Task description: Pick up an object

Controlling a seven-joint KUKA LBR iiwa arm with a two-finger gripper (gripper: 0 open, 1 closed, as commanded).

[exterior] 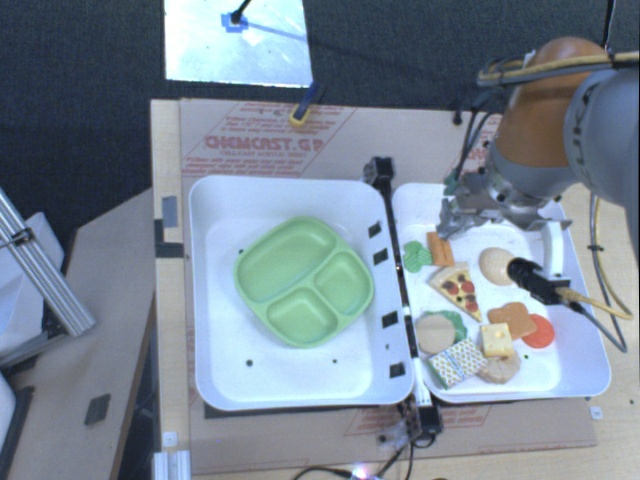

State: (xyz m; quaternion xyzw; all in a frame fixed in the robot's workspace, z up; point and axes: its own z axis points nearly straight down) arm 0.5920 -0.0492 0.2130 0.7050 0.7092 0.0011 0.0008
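Overhead view of the bench with two white bins side by side. The left bin (215, 368) holds a green divided plate (305, 280), lying flat near its middle. The right bin (600, 368) holds the loose toy food pieces, any of which may serve as the object to be picked up.

The arm (540, 108) reaches in from the right, and its gripper (450, 223) hangs over the upper left part of the right bin. Whether it is spread or pressed together cannot be told from this view, and nothing can be seen held in it.

The orange piece (440, 248) lies just beside the gripper tip, with a green piece (414, 258) near it against the bin's left wall. A pizza slice (458, 290) lies toward the bin's middle, and a beige round piece (496, 265) sits to its right.

Along the near side lie a pale round slice (435, 333) (resting on a green leaf), a checkered packet (457, 361), a yellow cube (495, 340), a brown piece (514, 318) and a red disc (541, 333), clustered closely and partly touching.
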